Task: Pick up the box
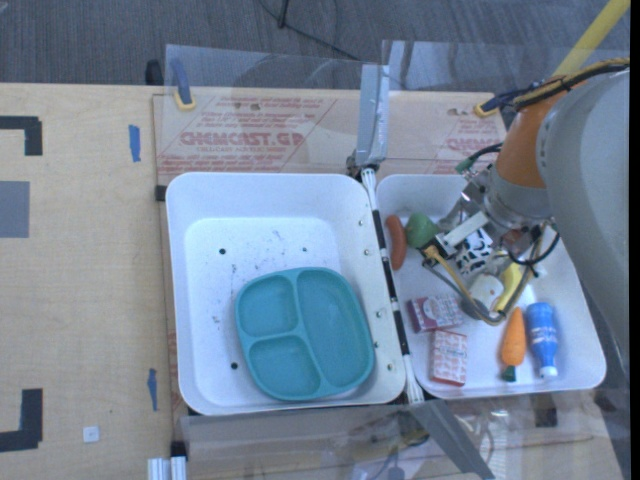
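Camera view, box (435,313) just beside hand (470,290), right bin (580,368)

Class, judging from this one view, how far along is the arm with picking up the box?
Done: the grey arm's gripper is down inside the right white bin. In hand: nothing visibly; the small reddish cardboard box and a darker box lie flat on the bin floor. Left: grasp and lift a box.

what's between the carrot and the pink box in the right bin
In the camera view, bare white bin floor separates the carrot from the pink box.
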### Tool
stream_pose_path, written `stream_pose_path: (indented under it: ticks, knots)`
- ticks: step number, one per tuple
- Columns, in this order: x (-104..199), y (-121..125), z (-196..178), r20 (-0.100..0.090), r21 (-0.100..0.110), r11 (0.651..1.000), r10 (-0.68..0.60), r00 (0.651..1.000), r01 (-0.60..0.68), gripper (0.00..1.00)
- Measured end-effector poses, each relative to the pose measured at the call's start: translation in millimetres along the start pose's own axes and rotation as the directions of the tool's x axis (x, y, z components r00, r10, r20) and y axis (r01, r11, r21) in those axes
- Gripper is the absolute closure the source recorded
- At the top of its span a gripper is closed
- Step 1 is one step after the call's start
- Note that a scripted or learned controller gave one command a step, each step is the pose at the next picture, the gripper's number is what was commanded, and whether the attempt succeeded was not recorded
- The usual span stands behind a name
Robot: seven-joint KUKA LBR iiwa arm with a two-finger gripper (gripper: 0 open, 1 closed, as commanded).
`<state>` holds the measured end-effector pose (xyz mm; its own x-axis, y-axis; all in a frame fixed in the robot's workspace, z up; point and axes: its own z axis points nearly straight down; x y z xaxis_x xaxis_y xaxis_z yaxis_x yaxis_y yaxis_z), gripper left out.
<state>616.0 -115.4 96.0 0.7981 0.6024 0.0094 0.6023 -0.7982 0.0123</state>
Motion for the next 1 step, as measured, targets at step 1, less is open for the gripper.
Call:
stream_pose_path:
  ticks: [1]
  knots:
    - [-78.5, -30.5, -0.7, -0.008, -0.003, 0.972, 0.235, 0.972, -0.235, 0.00]
